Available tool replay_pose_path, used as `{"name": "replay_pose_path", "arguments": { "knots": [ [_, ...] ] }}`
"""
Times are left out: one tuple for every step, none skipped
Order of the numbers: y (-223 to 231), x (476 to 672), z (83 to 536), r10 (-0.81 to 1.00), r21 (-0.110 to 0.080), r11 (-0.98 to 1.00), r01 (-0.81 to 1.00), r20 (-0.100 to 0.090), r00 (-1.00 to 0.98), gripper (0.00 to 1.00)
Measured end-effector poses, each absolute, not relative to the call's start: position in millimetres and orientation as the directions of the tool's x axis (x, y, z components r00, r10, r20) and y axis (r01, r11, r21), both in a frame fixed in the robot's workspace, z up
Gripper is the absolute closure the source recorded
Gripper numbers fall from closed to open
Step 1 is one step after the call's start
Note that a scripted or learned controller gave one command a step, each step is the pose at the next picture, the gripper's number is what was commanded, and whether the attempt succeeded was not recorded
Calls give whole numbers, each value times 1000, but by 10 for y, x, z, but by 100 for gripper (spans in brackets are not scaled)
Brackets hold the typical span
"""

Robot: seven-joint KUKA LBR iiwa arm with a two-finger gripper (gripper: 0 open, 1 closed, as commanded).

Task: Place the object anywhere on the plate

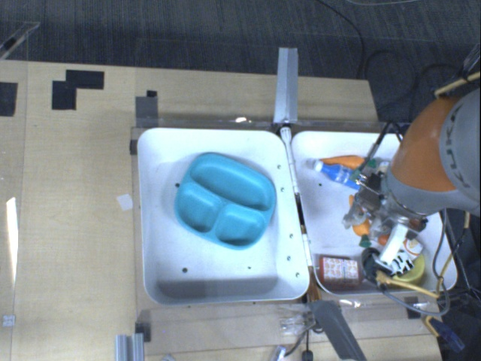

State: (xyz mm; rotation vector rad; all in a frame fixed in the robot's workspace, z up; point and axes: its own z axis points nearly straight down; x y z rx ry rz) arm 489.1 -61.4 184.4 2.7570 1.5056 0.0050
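- Centrally, two shallow white plastic bins sit side by side on a wooden bench, a metal divider between them.
- A blue three-compartment plate (225, 199) lies tilted in the left bin (154, 277), near its middle.
- At the right of the frame, the grey arm with an orange band (425, 160) reaches over the right bin (327, 224).
- Its two-finger gripper (368, 215) hangs low among the clutter; whether it is wide, narrow or holding anything cannot be told.
- A clear bottle with a blue cap (336, 172) lies at the right bin's upper part, an orange object (344, 160) just behind it.
- A small dark red box (340, 269) lies at that bin's lower edge.
- A white and black patterned item (402, 256) sits on something yellow at lower right.
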Motion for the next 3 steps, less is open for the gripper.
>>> {"name": "replay_pose_path", "arguments": {
  "knots": [
    [304, 5752, 1840, 796, 0, -605, 796, 1, 605, 100],
    [136, 5834, 2403, 836, 2, -548, 836, 2, 548, 100],
    [795, 6209, 2341, 992, 5, -125, 992, 1, 125, 100]
  ]
}}
